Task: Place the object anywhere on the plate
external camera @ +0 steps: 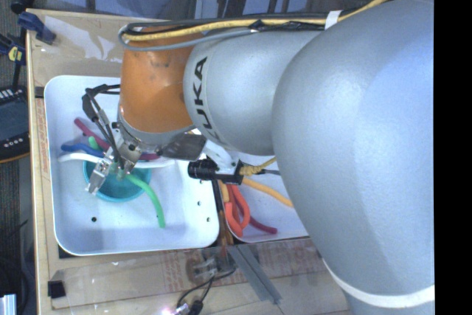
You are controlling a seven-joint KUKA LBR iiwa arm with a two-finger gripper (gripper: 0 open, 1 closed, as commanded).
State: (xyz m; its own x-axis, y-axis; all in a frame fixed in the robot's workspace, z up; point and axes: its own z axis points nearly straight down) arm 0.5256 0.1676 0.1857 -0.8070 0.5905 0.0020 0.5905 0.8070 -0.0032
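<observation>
Two shallow white bins sit side by side on the tabletop [110,284], and the grey arm [332,122] with its orange band [151,88] covers most of the right bin [254,236], leaving bare the left bin [66,232], where the work is going on. Under the hand [103,177] lies the teal plate [122,188], round and shallow, partly hidden by the wrist above it. Around the hand are several loose pieces: a green curved strip [153,204] running from the plate's edge down toward the bin's near side, a white-blue piece [77,151] just to the far side of the hand, and pink and green sticks [87,130] beyond that, further up the bin. Orange and red pieces [237,212] lie in the right bin, well apart from the hand. Which of these is the object meant for the plate I cannot tell for sure. The hand hangs low over the plate's left rim, its metal fingertips [96,184] close together, and nothing is plainly seen between them; whether they are pinching something small is too blurred to judge. As I read it, the hand is at the plate, but no object is clearly resting wholly on it, so the placing looks unfinished or at least unconfirmed.
</observation>
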